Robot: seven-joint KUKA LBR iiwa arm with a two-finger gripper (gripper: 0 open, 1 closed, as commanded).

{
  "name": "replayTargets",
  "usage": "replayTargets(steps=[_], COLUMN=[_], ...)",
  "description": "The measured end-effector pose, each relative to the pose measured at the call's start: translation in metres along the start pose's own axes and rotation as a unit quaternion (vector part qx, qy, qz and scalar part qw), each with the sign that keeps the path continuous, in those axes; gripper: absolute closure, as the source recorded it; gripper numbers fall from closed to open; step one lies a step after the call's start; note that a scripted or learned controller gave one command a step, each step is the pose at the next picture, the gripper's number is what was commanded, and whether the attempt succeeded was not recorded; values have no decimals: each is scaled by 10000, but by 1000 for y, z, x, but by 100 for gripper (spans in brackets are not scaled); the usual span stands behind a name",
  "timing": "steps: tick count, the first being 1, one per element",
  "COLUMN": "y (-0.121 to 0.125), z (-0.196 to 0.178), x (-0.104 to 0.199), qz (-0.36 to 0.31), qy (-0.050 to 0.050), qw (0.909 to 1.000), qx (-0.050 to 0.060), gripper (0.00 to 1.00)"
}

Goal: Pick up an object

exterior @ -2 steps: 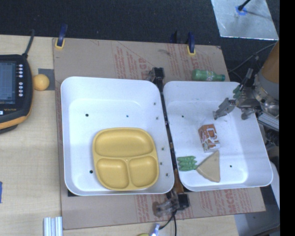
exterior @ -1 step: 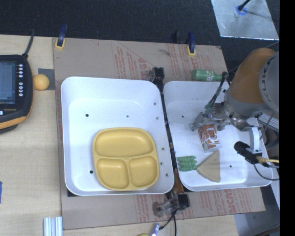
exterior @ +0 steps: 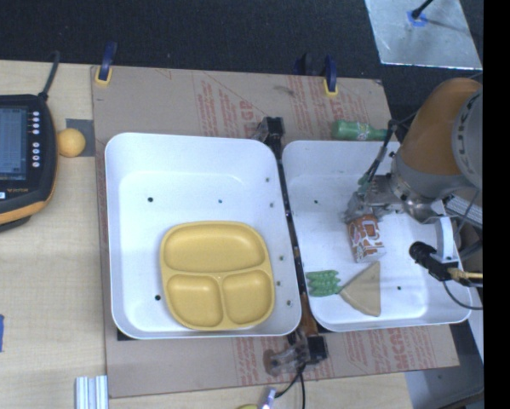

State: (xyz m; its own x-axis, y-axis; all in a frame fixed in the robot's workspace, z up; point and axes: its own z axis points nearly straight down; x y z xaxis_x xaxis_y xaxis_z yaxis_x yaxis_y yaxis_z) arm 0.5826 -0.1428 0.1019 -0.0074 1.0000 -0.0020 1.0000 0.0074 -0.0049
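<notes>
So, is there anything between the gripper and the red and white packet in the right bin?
Nothing visible. The gripper is right over the top end of the packet in the right bin. The green toy and tan wedge lie nearer the front rim, apart from it.

The arm [exterior: 438, 139] ran off the right edge. The pincer [exterior: 367, 204] was too tangled to read, covering the red-and-white packet's [exterior: 367, 239] top.

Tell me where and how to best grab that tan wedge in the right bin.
Probably take the tan wedge across its narrow upper tip, coming straight down from above. It lies flat on the right bin floor, and its wide lower end sits close to the bin's front wall, with the green item close on its left.
</notes>
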Motion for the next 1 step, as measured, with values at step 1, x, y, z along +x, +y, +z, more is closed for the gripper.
replayTargets(steps=[1], y=[0], z=[-91], x=[78], qz=[14], qy=[16], qw=[10000], qx=[-16], gripper=[100])
